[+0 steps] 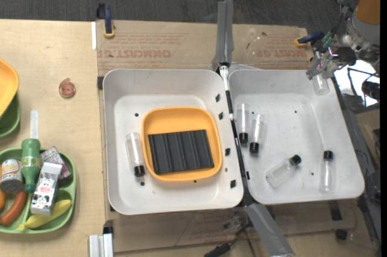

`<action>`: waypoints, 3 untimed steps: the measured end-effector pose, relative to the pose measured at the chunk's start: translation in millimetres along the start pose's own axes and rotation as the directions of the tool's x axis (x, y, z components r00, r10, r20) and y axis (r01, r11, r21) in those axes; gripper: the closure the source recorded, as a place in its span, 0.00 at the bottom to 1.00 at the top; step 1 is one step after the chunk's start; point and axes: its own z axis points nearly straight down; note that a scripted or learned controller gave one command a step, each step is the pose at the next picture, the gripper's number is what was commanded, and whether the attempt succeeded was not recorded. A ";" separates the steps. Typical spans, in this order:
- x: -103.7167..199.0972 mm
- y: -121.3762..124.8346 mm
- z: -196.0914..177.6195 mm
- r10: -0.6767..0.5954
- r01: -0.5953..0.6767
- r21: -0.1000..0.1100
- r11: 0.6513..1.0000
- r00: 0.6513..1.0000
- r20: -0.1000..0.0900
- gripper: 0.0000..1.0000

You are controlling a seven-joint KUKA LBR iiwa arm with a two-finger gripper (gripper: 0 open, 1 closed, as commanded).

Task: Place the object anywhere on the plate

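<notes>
We see the gripper (pixel 319 71) at the far right corner of the right bin (pixel 302 189), with a clear vial (pixel 321 84) hanging upright between its fingers, so we judge it closed on that vial. The plate (pixel 181 120), orange with a dark ribbed insert, sits in the left bin (pixel 115 189). We judge the carry step to be in hand. The next move calls for travel left over the divider (well clear of the rims), then a lowering onto the plate before release.
</notes>
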 end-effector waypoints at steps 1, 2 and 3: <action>-24.0 -0.2 -25.1 -0.282 0.282 -0.003 0.959 0.959 0.001 1.00; -23.0 0.3 -45.8 -0.439 0.439 -0.003 0.899 0.899 0.002 1.00; -23.0 0.3 -45.8 -0.439 0.439 -0.003 0.899 0.899 0.002 0.00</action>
